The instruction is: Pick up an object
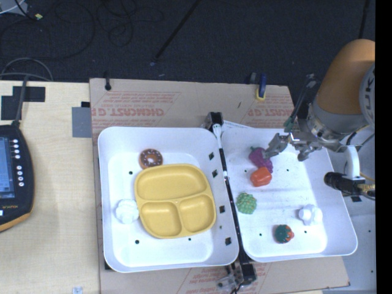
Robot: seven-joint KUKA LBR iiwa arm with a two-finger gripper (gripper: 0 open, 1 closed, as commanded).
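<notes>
spread apart, both of my fingers [277, 144] point out over the upper part of the right bin [331, 241], one reaching left toward the toys and the other to its right, with nothing between them. my gripper [289, 146] hangs here with its jaws wide and bare, under the grey wrist and the orange band [346, 78] of my arm, which comes in from the right.

just beside my left fingertip lies a purple toy [260, 157], near it but not clearly touching. right below the purple one, touching it, sits an orange-red toy [261, 176]. further down the same bin is a green leafy toy [247, 203], then a green and red toy [283, 233] near the bottom wall, and a small white object [308, 214] off to its upper right.

across the divider, the left bin [113, 164] holds a yellow divided tray [174, 199] with three compartments. a brown doughnut [150, 158] lies just above the tray's upper left corner, and a white round thing [127, 210] rests against the tray's left edge.

both bins sit on a sheet of cardboard [171, 103] on the bench, and a black handheld pendant [12, 176] lies well apart at the far left.
</notes>
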